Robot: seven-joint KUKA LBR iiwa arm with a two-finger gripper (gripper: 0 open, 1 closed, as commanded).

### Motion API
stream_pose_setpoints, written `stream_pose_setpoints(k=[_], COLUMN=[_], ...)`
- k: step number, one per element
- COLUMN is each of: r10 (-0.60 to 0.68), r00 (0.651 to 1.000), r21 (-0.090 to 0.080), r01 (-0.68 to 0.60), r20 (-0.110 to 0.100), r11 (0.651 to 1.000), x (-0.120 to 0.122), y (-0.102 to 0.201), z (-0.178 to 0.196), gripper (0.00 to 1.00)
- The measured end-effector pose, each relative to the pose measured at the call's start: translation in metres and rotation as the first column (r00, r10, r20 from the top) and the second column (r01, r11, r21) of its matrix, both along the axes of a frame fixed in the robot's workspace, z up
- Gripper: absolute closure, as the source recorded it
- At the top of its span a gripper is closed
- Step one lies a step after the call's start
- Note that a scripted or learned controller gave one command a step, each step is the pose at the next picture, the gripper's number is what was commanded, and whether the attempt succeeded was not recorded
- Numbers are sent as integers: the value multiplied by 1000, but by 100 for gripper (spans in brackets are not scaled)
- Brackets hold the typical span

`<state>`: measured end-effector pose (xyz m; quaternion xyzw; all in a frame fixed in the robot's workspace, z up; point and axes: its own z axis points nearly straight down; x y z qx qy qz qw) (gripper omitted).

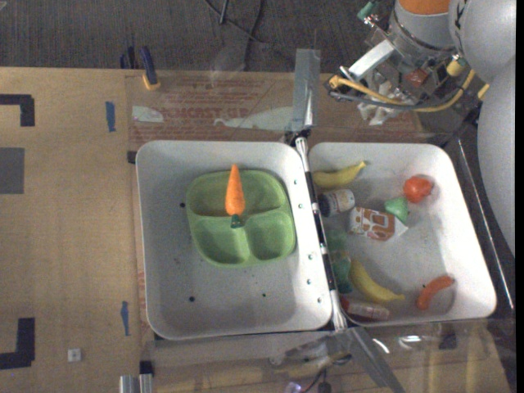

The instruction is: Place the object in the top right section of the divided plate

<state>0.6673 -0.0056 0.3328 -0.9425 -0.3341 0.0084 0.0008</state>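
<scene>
Glossy green plastic plate (214, 244), smooth white bins (164, 285), matt wooden bench (65, 219)

Pale wooden bench (65, 244), blue tape strips (110, 115), black corner marks (27, 111); dark carpeted floor (82, 15), black cable (233, 11)

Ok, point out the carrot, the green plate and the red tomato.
carrot (234, 189): camera view, middle of its orange body.
green plate (219, 242): camera view, bare lower left compartment.
red tomato (417, 188): camera view, its middle.

The arm (491, 23) is cut off by the top and right edges. Part of the divided plate (209, 237) (its middle ridge) is hidden beneath the carrot (234, 191).
</scene>
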Motion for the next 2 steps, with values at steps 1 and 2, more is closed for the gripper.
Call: stream_pose_setpoints(k=[1,2], r10=[36,284], r00=[999,959], r21=[3,7], r01=[-36,-284], r20=[8,5], r11=[999,959], x=[-35,-111], y=[-40,-68], z=[92,76], gripper=[100,100])
